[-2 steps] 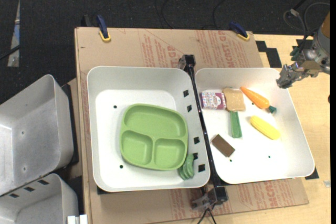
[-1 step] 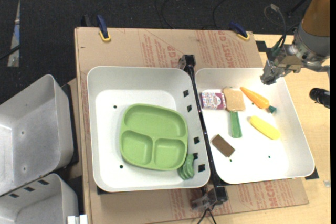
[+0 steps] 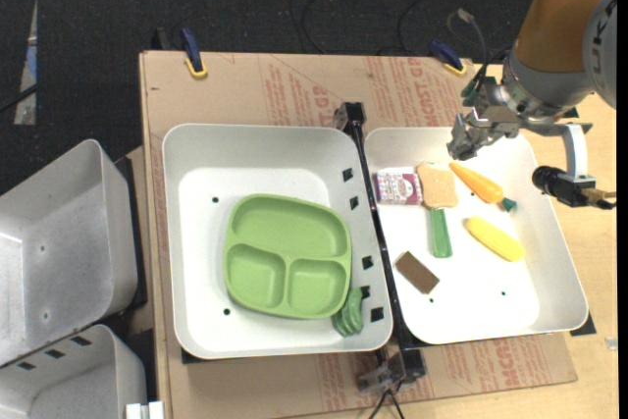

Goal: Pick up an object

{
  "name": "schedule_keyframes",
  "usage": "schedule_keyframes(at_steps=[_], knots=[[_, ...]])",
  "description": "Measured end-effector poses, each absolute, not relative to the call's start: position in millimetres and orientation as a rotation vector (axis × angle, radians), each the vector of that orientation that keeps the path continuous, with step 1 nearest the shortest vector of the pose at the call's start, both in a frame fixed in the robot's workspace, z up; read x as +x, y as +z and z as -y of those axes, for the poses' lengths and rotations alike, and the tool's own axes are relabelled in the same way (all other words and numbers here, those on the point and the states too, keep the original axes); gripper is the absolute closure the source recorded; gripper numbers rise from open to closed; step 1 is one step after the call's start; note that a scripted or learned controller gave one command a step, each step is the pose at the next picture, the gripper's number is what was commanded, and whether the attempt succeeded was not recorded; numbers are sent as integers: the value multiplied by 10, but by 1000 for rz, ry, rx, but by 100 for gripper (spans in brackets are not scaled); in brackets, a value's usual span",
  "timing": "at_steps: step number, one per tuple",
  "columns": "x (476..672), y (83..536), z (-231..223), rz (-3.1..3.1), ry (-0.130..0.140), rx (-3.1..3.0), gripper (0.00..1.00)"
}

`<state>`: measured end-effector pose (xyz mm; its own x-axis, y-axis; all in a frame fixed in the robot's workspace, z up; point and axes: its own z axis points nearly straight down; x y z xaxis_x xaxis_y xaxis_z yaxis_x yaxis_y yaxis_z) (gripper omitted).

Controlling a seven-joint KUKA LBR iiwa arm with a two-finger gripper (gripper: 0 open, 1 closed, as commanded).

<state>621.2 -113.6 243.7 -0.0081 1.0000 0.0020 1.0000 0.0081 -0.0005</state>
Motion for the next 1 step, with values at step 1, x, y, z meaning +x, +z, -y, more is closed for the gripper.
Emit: schedule_keyframes(at_steps=[1], knots=[[6257,2310,556,2228,-1,-2210,100]])
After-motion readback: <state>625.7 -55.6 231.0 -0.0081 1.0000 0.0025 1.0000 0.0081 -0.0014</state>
